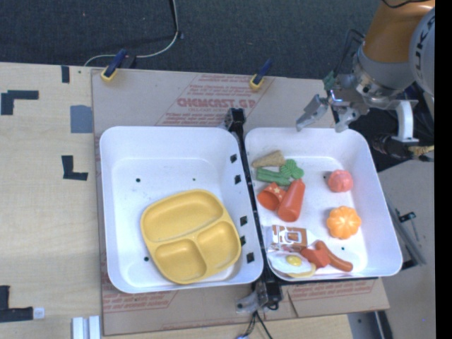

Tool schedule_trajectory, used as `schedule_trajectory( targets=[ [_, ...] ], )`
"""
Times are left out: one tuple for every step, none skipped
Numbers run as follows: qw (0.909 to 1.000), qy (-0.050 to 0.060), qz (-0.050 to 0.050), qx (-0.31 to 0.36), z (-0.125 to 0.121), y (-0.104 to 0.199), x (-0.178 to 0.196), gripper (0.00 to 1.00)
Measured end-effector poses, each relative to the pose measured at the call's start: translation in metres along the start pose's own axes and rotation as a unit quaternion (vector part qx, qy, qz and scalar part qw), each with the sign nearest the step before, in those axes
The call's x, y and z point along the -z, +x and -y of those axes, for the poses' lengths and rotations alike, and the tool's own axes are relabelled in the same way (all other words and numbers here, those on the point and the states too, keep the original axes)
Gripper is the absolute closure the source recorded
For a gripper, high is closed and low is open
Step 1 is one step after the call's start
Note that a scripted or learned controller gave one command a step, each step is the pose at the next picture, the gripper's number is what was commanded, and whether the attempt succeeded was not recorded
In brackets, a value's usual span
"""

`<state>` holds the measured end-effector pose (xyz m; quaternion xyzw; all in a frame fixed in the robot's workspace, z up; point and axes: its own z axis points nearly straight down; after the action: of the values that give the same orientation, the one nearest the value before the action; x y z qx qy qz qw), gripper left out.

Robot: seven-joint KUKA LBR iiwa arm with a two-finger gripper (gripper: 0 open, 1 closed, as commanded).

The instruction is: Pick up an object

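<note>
My gripper [325, 118] hangs open above the far rim of the right bin [374, 182], nothing between its fingers. Below it in that bin lie toy foods: a tan piece [268, 159], a green broccoli-like piece [285, 171], a red-orange pepper [289, 198], a pink ball [340, 181], an orange pumpkin [343, 222], a small printed carton [288, 237], a fried egg [294, 264] and a red sausage [330, 256]. All of them rest on the bin floor, apart from the gripper.
The left bin [120, 189] holds a yellow divided plate [189, 235]. Both bins sit on a cardboard sheet [205, 101] clamped at its far edge. A black cable [169, 13] runs over the dark backdrop. The arm's orange band [395, 27] is at upper right.
</note>
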<state>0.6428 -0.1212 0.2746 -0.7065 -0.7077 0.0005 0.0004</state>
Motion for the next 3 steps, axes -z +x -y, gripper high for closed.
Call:
schedule_trajectory(
  targets=[
    [1.0000,0.009,-0.002,-0.002,0.085,0.008,-0.113,0.00],
    [1.0000,-0.003,-0.001,0.000,0.039,0.014,-0.188,0.00],
    [1.0000,-0.001,0.001,0.001,-0.027,0.014,-0.190,0.00]
  ],
)
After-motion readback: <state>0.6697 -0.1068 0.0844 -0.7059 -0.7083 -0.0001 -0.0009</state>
